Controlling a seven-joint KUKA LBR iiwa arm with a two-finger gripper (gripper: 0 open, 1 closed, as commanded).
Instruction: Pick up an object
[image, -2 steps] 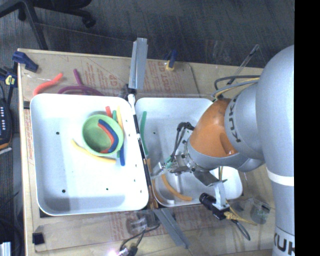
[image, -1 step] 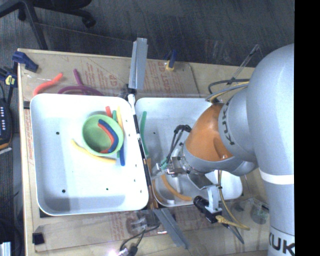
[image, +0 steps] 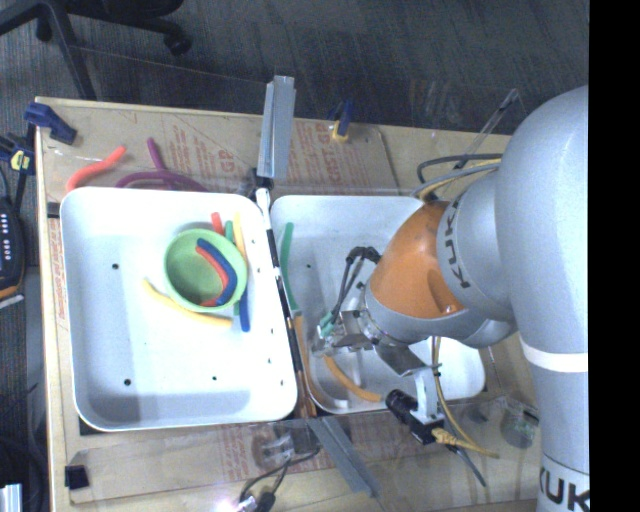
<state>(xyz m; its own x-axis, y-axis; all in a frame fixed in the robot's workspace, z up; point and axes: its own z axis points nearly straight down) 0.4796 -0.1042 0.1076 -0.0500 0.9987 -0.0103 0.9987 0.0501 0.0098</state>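
The gripper (image: 333, 345) sits low in the right bin (image: 330, 215), near its left wall (whether it grips anything, I cannot tell). A green bowl (image: 205, 268) with coloured sticks lies in the left bin (image: 120, 340).

Green bowl (image: 205, 268) with blue, red, yellow strips; 2 white bins (image: 120, 380); grey, orange-banded arm (image: 470, 260).

A tan surface (image: 400, 150) sits on dark grey carpet (image: 400, 50); black chair legs (image: 100, 30) stand on the carpet at upper left.
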